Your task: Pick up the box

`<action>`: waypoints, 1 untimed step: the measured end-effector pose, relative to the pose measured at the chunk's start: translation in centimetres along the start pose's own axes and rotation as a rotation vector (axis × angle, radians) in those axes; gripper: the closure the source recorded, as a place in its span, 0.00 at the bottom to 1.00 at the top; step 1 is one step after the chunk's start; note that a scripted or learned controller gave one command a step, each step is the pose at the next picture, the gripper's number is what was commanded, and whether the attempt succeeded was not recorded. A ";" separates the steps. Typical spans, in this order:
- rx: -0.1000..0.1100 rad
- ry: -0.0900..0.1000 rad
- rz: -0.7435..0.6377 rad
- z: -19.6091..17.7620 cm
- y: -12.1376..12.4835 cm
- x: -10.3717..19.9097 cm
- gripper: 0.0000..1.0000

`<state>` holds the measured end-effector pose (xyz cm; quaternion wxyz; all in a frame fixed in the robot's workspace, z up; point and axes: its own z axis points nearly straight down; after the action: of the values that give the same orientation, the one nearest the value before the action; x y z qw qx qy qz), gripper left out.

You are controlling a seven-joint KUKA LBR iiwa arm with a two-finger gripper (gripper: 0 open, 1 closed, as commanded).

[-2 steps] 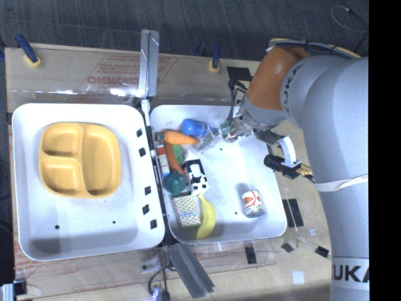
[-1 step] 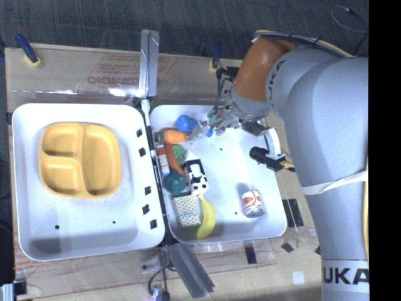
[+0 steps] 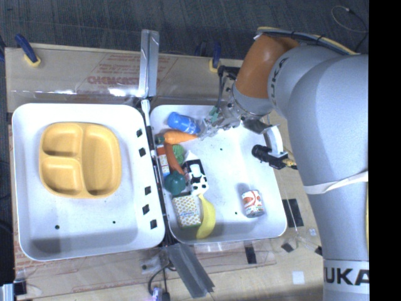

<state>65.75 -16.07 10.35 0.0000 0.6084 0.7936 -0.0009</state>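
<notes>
I am hovering my jaws [image 3: 216, 119], aperture indeterminable, well apart from the box [image 3: 187, 210], which is crowded against a banana [image 3: 207, 219], risking a mis-grasp.

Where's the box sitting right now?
The box lies in the right bin, near its front-left corner, with the banana touching its right side and the teal ball just behind it.

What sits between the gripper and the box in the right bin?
In the camera view, the carrot, a teal ball and a black-and-white item lie between the gripper and the box.
</notes>
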 end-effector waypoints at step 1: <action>0.000 0.000 0.000 0.0 0.0 0.0 0.00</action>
<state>65.75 -16.07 10.36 0.0001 0.6083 0.7937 -0.0009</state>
